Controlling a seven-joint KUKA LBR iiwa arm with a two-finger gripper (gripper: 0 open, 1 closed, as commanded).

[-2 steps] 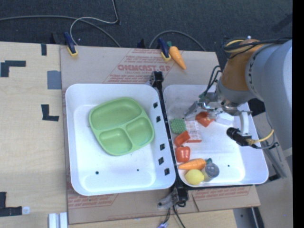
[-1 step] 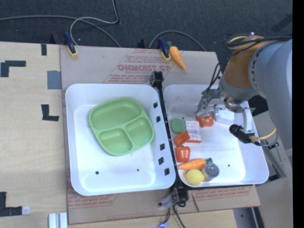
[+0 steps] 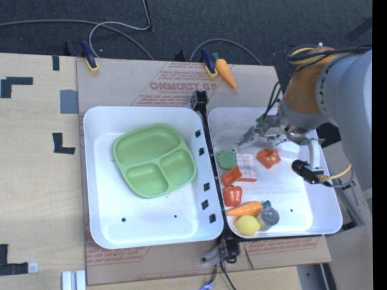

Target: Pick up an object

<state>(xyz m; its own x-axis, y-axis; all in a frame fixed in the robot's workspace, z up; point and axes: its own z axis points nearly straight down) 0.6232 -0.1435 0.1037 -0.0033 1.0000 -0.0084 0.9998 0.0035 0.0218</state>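
Gripper [image 3: 261, 135] sits low over the upper middle of the right bin [image 3: 314, 219], fingers splayed apart toward the left with nothing between them; one thin grey finger [image 3: 247, 139] slants down-left, and the red chunk [image 3: 268, 157] lies just below and to the right of the tips, apart from them as far as this slant view allows. Scanning from the left of the frame: left bin [image 3: 103, 216] holds a green divided plate [image 3: 155, 159], broad, flat and awkward for a two-finger pinch. Right bin, along its left wall from top to bottom: green knobbly piece [image 3: 227, 159], small white packet [image 3: 245, 162], red-orange piece [image 3: 231, 176], red pepper-shaped toy [image 3: 233, 195], orange carrot [image 3: 245, 209], yellow lemon [image 3: 247, 225], and a small grey round item [image 3: 268, 216]. A second carrot [image 3: 225, 72] lies outside the bins, upper centre. Judgement: red chunk is the nearest candidate; likely hollow plastic play food, so light, stiff, smooth, prone to squirting out of a shallow pinch. Best hold would be across its narrower width, fingers straddling the middle, closing well down its sides. Packet looks flat and thin, hard to get under. Clustered items at the wall leave little finger room.
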